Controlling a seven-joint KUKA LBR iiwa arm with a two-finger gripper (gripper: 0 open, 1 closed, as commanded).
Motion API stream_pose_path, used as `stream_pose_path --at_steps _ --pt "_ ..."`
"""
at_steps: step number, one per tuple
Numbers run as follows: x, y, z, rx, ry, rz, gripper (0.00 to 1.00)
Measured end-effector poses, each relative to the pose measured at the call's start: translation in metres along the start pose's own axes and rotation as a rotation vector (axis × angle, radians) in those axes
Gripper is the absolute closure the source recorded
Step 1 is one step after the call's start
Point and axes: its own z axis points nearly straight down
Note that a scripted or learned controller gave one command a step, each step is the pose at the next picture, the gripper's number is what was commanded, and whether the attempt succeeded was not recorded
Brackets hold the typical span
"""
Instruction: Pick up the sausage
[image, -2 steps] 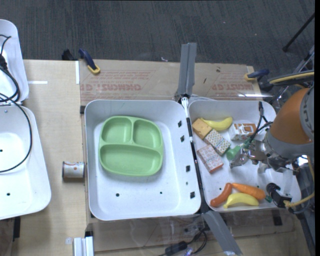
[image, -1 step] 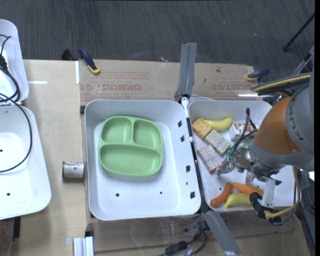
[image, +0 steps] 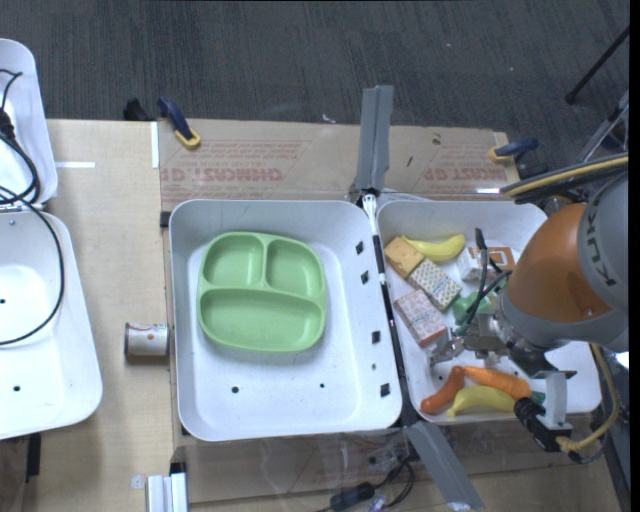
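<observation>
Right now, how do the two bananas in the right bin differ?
The upper banana lies by the bin's far wall, beside a tan block; the lower banana lies at the near wall, against orange food pieces. The upper one shows whole, while the lower one is partly covered by the arm. Both are yellow and curved.

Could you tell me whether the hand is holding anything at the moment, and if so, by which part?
It cannot be told: the hand is low in the right bin near the sausage, partly hidden by the arm's wrist.
</observation>
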Motion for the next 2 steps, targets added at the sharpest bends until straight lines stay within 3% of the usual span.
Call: stream_pose_path --at_steps 1,2 --pt "0.009 0.002 -0.100 -0.003 -0.002 -0.039 0.00" --pt "0.046 -0.002 -0.156 -0.002 -0.002 0.230 0.00"
